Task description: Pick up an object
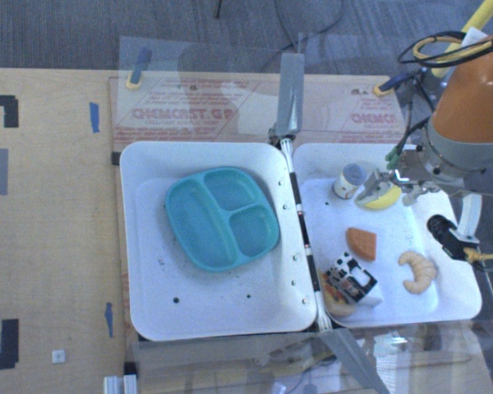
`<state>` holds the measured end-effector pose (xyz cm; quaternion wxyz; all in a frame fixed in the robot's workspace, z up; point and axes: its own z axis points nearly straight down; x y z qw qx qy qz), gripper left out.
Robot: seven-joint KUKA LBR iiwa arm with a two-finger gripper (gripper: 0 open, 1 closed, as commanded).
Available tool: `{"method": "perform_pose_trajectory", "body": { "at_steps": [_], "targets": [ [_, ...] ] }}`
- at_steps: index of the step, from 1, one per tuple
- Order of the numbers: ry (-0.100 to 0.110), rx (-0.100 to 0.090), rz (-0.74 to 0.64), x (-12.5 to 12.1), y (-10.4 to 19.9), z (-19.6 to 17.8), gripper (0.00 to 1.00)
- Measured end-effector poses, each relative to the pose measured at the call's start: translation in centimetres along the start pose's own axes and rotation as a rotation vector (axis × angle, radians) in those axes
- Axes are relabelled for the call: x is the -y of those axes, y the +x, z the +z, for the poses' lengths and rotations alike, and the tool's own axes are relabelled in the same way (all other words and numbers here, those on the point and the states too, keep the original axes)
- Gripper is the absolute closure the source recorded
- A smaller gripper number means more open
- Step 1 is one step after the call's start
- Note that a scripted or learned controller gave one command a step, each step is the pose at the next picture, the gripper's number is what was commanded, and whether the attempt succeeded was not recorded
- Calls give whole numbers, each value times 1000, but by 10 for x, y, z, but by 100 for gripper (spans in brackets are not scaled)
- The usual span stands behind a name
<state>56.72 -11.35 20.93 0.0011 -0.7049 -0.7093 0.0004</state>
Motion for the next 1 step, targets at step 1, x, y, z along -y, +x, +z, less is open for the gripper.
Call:
{"method": "perform_pose_trajectory", "body": {
  "at_steps": [1],
  "targets": [
    [-2, 1, -52, 48, -30, 110, 0]
  ]
}}
